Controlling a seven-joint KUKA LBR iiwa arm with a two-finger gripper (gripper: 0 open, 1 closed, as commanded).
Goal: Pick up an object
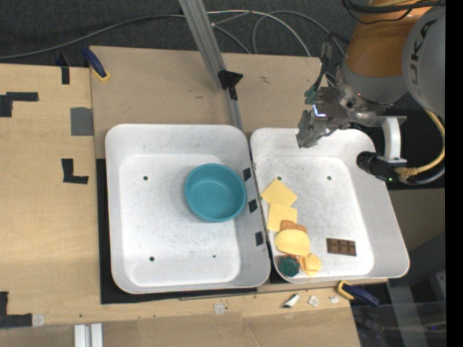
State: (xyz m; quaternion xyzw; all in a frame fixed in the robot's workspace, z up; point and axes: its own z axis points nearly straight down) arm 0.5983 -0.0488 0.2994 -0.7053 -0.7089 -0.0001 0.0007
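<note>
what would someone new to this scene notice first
The teal bowl stands out, sitting alone near the right side of the left bin. Next comes the cluster of yellow food pieces along the left edge of the right bin, with a small brown chocolate bar apart to their right. Above that bin's far edge hangs the gripper, under the arm's orange band.

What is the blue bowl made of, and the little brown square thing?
The blue bowl looks like plastic: one even teal colour, smooth, with a soft dull shine. The brown square thing in the right bin looks like a toy chocolate bar, probably plastic or rubber; it is flat, dark brown and split into blocks. It is too small to be sure.
</note>
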